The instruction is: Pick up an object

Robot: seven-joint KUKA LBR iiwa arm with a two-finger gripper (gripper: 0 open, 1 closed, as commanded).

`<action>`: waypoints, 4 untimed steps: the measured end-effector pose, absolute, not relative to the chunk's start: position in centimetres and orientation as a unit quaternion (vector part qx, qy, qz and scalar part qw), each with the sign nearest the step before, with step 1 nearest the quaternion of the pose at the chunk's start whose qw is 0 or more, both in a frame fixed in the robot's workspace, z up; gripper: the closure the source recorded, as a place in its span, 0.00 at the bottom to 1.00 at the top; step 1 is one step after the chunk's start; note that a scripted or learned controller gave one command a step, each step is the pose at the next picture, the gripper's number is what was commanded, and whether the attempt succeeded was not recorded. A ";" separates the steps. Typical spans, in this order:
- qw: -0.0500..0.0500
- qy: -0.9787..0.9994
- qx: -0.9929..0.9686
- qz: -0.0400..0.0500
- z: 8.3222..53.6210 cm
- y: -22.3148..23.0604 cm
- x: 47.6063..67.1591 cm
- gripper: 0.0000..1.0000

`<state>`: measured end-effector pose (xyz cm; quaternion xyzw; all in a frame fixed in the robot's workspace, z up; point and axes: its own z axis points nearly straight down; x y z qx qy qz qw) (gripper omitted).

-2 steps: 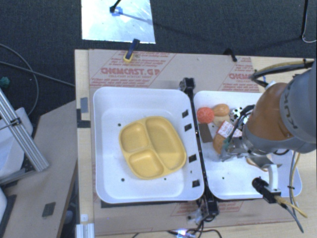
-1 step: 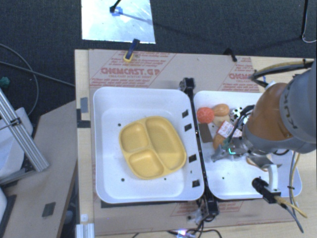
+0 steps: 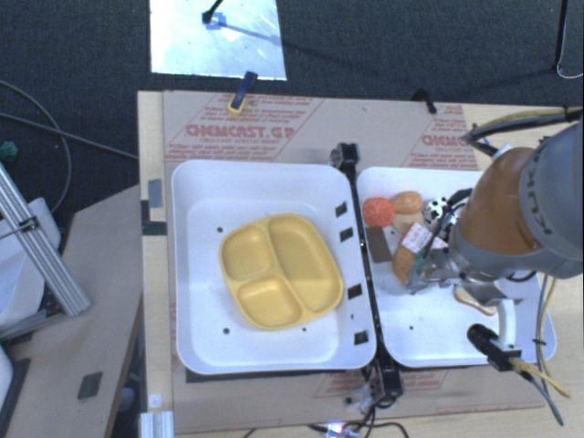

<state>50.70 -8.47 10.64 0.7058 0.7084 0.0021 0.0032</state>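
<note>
Reaching in from the right, I hang low over the right-hand shallow white bin [image 3: 429, 340], my gripper [image 3: 425, 272] just beside a tan, elongated, bread-like roll [image 3: 403, 263]. My wrist hides the tip, so I cannot tell how far open it is or whether it has hold of anything.

The roll lies in the left half of this bin, near the wall that divides the two bins. Its long axis runs roughly far-to-near in the view, with the far end leaning slightly right. A red-and-white packet [image 3: 417, 236] touches its far end, and a dark flat piece [image 3: 377, 243] lies between it and the dividing wall.

Beyond them, a round red-orange ball [image 3: 379, 212], a small orange bun [image 3: 407, 202] and a black-and-white ball [image 3: 435, 210] sit in a row close to the far rim. That corner is crowded. The near part of the bin floor, between the dividing wall and my arm, is bare.

The left-hand white bin [image 3: 201, 245] holds a yellow plastic tray with three compartments [image 3: 278, 270] in its middle, with bare floor on every side. Both bins rest on a cardboard-covered surface [image 3: 301, 130].
</note>
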 end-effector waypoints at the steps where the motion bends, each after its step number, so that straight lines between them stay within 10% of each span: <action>1: 0.003 0.708 0.706 0.002 10.6 -8.5 50.7 0.00; 2: 0.003 0.707 0.707 0.001 8.4 -13.7 56.0 0.00; 3: 0.000 0.706 0.708 -0.001 9.2 -18.9 53.5 0.00; 4: -0.012 0.710 0.704 -0.005 11.7 -20.0 60.7 0.00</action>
